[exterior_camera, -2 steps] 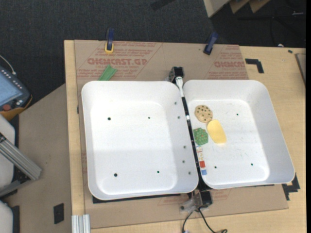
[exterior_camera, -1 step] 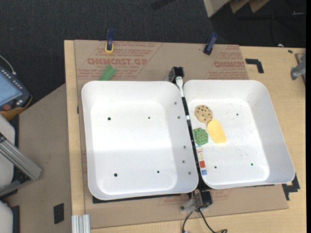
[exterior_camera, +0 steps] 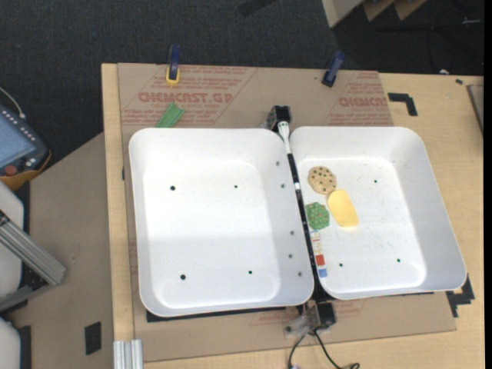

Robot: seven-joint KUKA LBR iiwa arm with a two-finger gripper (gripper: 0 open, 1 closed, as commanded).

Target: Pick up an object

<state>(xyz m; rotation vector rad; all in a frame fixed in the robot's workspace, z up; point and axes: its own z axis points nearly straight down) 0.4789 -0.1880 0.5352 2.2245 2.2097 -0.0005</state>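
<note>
I take the left bin [exterior_camera: 207, 221] as my landmark. Far to its left, at the edge of the view, there is a blue device [exterior_camera: 17, 141], and below that a grey metal rail [exterior_camera: 31, 248]. The left bin lies on a brown cardboard sheet [exterior_camera: 231, 91] that covers the surface. Just above the bin's upper left corner a green tape piece [exterior_camera: 170, 115] sticks to the cardboard, and above this a blue and yellow clamp [exterior_camera: 174, 66] grips the cardboard edge.

Along the right side of the left bin runs a dark seam with a black clip [exterior_camera: 279, 117] at its top end. Touching this seam, the right bin [exterior_camera: 400, 206] lies beside the left bin. In the right bin, close to the seam, I see three things together: a round brown cookie [exterior_camera: 322, 179] with dark spots, just below it a green object [exterior_camera: 317, 216], and a yellow object [exterior_camera: 343, 208] just right of the green one, near or touching it. These are the things I can pick. Above the right bin a second blue clamp [exterior_camera: 334, 69] holds the cardboard.

My hand is not visible here.
</note>
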